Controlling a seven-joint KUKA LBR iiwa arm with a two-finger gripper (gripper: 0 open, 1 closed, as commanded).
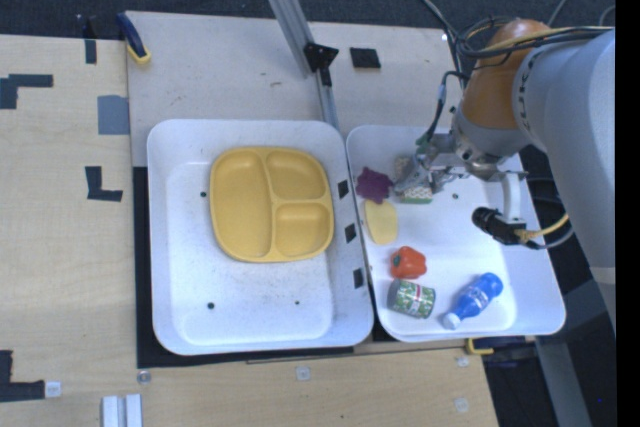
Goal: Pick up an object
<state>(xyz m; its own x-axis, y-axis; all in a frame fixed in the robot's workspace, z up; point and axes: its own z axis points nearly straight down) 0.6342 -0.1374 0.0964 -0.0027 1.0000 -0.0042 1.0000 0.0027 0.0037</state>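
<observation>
The pincer [418, 177] hangs low at twelve o'clock in the right bin [535, 310]; whether it is apart or together I cannot tell. Five things lie there: one purple piece [373, 182], one yellow piece [381, 222], one red pepper [408, 262], one can [411, 298], one blue bottle [473, 299]. One yellow tray [271, 203] sits in the left bin [180, 315].

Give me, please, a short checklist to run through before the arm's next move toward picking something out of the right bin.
1. Hand over the right bin: ok, it sits low at the bin's far end.
2. Something between its tips: cannot tell, the spot is blurred.
3. Nearest targets: ok, the purple object and the pale yellow piece lie just beside the hand.
4. Other items apart from the hand: ok, the red-orange object, green can and blue bottle lie toward the near end.
5. Yellow divided tray out of the way: ok, it rests in the left bin.
</observation>
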